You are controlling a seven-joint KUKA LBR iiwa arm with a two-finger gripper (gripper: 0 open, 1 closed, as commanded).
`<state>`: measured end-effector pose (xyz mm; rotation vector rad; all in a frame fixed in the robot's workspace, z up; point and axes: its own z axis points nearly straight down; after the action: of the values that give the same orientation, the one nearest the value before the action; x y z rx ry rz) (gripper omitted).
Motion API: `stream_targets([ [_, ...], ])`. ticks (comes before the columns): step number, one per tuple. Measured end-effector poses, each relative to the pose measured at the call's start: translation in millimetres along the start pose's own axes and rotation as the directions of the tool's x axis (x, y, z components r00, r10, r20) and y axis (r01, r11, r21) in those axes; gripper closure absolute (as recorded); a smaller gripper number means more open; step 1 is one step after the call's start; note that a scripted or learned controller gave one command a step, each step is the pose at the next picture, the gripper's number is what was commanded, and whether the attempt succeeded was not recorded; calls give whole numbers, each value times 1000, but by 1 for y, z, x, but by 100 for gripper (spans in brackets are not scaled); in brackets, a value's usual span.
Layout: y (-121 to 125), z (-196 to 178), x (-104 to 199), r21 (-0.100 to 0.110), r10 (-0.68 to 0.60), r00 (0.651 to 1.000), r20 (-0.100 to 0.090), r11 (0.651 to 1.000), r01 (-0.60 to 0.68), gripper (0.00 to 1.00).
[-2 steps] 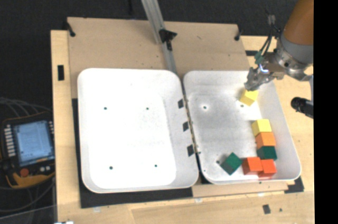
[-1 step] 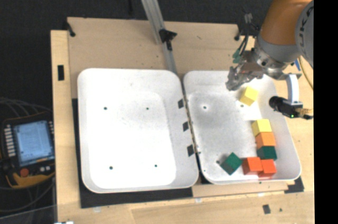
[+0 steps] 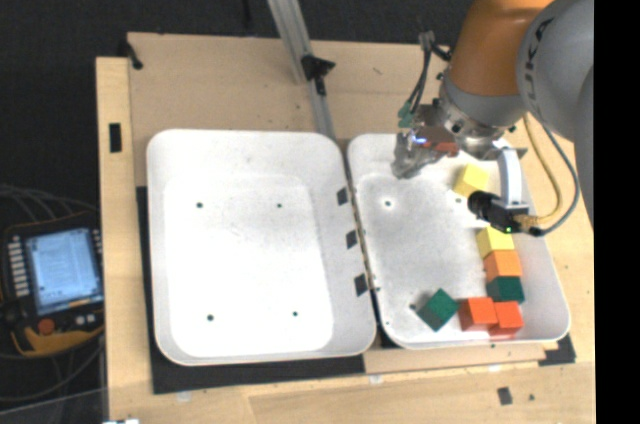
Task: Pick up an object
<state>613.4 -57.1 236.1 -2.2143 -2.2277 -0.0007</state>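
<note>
Two shallow white bins sit side by side on the bench: the left bin (image 3: 245, 242) and the right bin (image 3: 420, 242), their inner rims nearly touching. The blocks crowd the right bin's right wall and near corner, leaving open floor in its left and middle parts. The gripper (image 3: 410, 152) hangs over the far left corner of the right bin, close to its rim; whether it is spread or pressed together cannot be told, since the wrist blurs it.

Counted, there are two yellow blocks (image 3: 472, 180), two green blocks (image 3: 436, 309) and about three orange blocks (image 3: 480, 312); the orange ones touch and their borders are hard to separate. The arm (image 3: 500, 42) overhangs the bin's far right corner, hiding what lies beneath. A handheld screen (image 3: 58, 272) lies left of the bench.
</note>
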Motion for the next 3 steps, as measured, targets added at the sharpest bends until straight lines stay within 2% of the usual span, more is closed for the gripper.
stream_targets([
  [1,9,-7,53,-2,-2,1000,-1,1000,2,100],
  [3,7,8,157,-1,-2,1000,0,1000,2,100],
])
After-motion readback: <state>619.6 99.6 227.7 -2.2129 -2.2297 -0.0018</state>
